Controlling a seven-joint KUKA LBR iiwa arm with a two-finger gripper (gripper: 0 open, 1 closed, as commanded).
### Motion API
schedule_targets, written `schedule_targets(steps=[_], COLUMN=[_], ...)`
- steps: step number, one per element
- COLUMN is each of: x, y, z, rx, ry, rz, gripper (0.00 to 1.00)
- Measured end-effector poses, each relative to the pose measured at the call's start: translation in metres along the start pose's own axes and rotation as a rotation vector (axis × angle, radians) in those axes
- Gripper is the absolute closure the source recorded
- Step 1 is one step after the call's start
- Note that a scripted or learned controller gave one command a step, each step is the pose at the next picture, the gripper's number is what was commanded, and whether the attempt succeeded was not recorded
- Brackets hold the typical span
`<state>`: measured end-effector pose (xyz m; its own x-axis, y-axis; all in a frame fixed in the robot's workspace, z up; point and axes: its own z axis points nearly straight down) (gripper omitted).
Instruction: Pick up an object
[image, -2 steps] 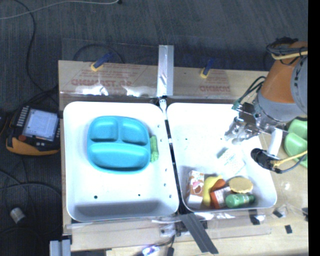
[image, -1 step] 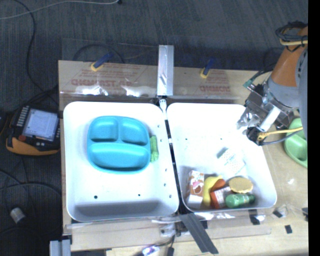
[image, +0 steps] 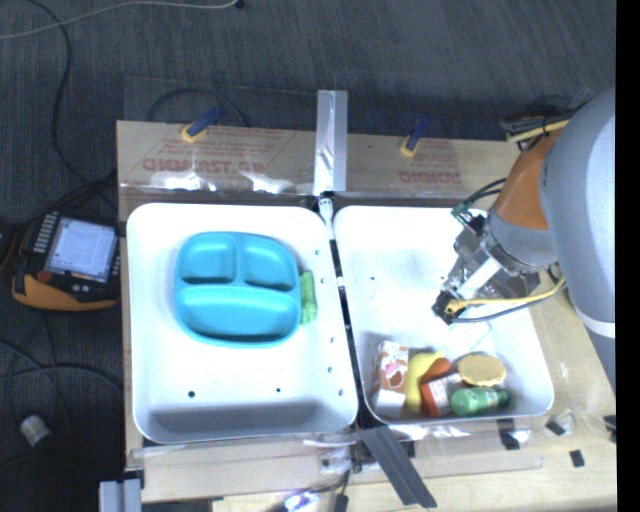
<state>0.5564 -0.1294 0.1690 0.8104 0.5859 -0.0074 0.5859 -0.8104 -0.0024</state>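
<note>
Poised over the right bin (image: 395, 250), toward its right wall, above bare white floor: the hand (image: 468, 265), at the end of the grey arm (image: 590, 200) with its orange band. Released or clenched: cannot tell from above.

Apart from the hand, along the bin's near wall, a huddle of small things:
- a white-and-red carton (image: 391, 365) at the left
- a yellow banana (image: 420, 372) leaning against it
- a red piece (image: 435, 388) just beside that
- a tan bun (image: 482, 370) to the right
- a green bottle (image: 478, 401) on its side, touching the bun's near edge

In the left bin (image: 160, 400), toward the far side, a blue divided plate (image: 238, 285), with a green piece (image: 307, 297) between plate and the bin's right wall. Under both bins, a tan surface (image: 250, 160). Off it to the left, on dark carpet, a small screen device (image: 75, 250).
</note>
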Motion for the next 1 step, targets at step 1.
schedule_targets(steps=[1], x=[-0.0001], y=[0.0002], z=[-0.0001], rx=[-0.001], ry=[0.000], rz=[0.000], gripper=[0.00])
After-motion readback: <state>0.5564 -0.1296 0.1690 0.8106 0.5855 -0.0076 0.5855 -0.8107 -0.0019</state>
